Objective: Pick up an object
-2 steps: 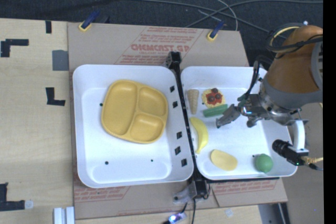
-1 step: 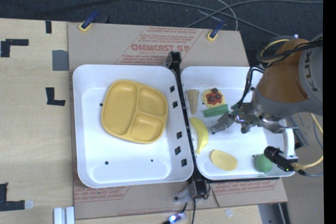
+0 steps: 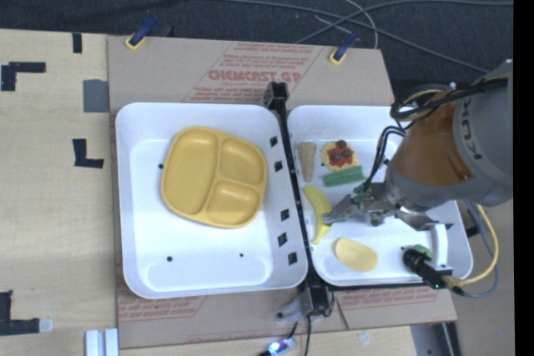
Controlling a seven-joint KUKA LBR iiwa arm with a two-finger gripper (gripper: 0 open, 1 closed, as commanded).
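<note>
The right bin (image 3: 380, 117) holds several toy foods. A yellow banana (image 3: 315, 211) lies along its left wall, and a pale yellow oval piece (image 3: 356, 254) sits near the front. A tan cone (image 3: 307, 158), a yellow piece with red topping (image 3: 340, 153) and a green strip (image 3: 342, 175) lie toward the back. My gripper (image 3: 340, 211) is low in this bin, its tip just right of the banana and above the oval piece. Nothing is visibly held.
A yellow divided plate (image 3: 214, 177) lies in the left bin (image 3: 142, 263). A black divider (image 3: 288, 196) runs between the bins. The arm's orange band (image 3: 434, 150) and cables (image 3: 467, 263) cover the right bin's right side. Cardboard lies under both bins.
</note>
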